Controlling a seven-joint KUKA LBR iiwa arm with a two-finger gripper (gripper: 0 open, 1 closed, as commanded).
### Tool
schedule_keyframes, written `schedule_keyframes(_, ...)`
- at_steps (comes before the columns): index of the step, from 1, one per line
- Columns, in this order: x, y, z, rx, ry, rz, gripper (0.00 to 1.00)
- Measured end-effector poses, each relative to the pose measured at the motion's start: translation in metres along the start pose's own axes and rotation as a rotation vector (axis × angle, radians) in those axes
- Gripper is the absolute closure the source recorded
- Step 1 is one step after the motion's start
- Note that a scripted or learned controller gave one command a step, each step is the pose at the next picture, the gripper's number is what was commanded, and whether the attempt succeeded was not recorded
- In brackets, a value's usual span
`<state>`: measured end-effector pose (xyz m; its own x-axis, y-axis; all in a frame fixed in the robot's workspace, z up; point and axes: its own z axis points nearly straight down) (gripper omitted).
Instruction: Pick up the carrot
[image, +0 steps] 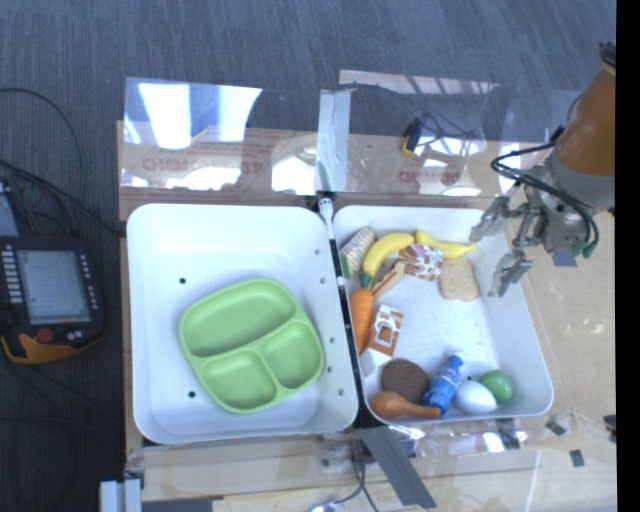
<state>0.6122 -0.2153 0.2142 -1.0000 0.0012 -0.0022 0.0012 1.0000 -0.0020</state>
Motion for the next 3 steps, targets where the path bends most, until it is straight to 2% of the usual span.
schedule_keyframes(1,0.016,0.059,0.058,-0.004,0.006,-0.051,0.00)
schedule_keyframes(2,0.017,0.109,0.118,0.002,-0.006,0.023,0.00)
schedule_keyframes(3,0.054,0.111,0.121,0.007,-0.020,0.251,0.00)
